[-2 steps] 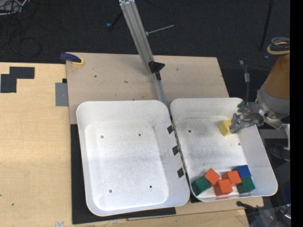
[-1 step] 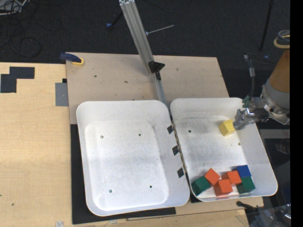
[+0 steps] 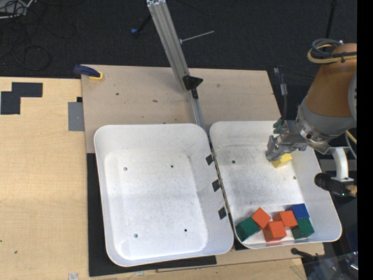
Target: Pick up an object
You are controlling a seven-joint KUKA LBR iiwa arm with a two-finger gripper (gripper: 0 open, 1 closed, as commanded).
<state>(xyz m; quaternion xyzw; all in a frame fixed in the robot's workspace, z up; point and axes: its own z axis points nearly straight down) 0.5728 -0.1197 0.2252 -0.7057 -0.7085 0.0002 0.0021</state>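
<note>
Partly hidden — yellow block (image 3: pixel 282 160) under tool (image 3: pixel 275 151)

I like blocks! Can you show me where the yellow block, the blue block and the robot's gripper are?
yellow block (image 3: pixel 282 160), camera view, its top face.
blue block (image 3: pixel 299 210), camera view, its top face.
gripper (image 3: pixel 276 151), camera view, between its fingertips.

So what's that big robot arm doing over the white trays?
The end effector is down in the right bin, right at a small yellow block near the bin's far side. Whether it has grabbed the block can't be told. A pile of orange, green and blue blocks sits in the bin's near corner, apart from the arm.
</note>
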